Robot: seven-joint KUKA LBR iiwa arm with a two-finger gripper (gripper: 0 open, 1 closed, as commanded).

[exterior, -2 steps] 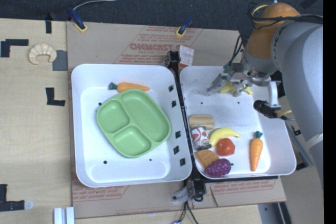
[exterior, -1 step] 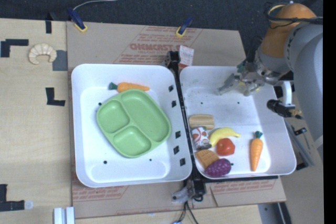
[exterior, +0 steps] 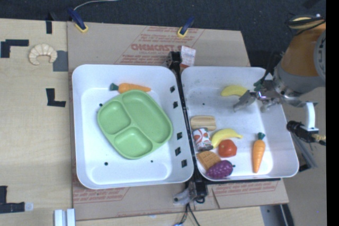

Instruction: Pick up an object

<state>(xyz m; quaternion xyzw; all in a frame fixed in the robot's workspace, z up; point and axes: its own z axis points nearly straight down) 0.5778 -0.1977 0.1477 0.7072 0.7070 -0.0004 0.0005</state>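
- Right, I have the gripper low over the right bin, toward its three o'clock side, and its two fingers stand apart with nothing between them.
- Nearest thing to it: a small yellow banana, just beside the fingertips at about ten o'clock, lying flat on the bin floor. It looks like the likeliest pick, though that is my guess.
- Moving out toward six o'clock from the pincer: an upright-lying orange carrot near the bin's lower right.
- Toward seven and eight o'clock: a second banana, a red tomato touching it, a bunch of purple grapes, a bread roll, a red-and-white can and a brown cracker-like piece, all crowded along the divider.
- Further out at nine o'clock, the left bin holds a green divided plate and another carrot at its top edge.
- Progress as I read it: nothing lifted yet. Closing on an object and raising it are both left to do.
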